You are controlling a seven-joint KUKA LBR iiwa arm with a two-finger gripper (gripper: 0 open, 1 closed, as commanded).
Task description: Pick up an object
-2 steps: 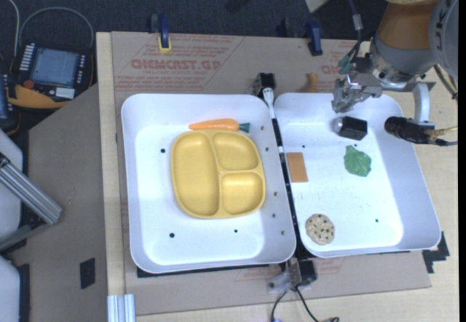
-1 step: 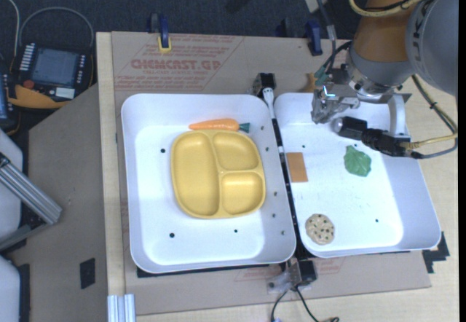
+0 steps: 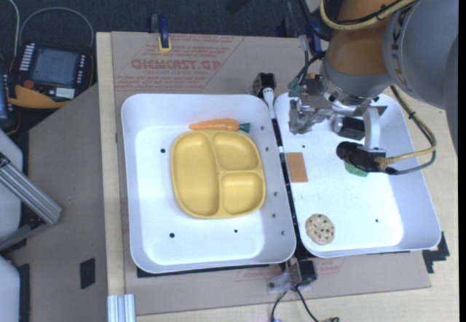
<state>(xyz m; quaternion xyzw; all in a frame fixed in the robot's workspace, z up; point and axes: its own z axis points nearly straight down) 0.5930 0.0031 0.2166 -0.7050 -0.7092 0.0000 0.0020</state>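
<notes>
The gripper (image 3: 301, 121) is seen over the upper left part of the right bin (image 3: 408, 233), hanging from the grey arm (image 3: 429, 29) with its orange band (image 3: 368, 18). Whether it is spread or closed cannot be told from this slant, and nothing is seen caught in it. Just below it, on the bin floor, a small flat orange-brown rectangle (image 3: 296, 167) is laid close to the bin's left wall, apart from the gripper. To the right of the gripper a dark fitting with a green tip (image 3: 358, 157) is carried on the wrist, with a cable trailing off to the right. Further down in the same bin a round speckled cookie (image 3: 320, 228) is lying near the lower left corner, well apart from the gripper.

In the left bin (image 3: 142, 189) a yellow divided plate (image 3: 217, 172) (three compartments) is set near the middle. A toy carrot (image 3: 215, 124) is resting just above the plate's upper rim, lying roughly level with its green end to the right. Both bins are borne side by side on the counter (image 3: 182, 58), whose brown board carries red lettering. A handheld control pendant (image 3: 51, 73) is lying off to the far left.
</notes>
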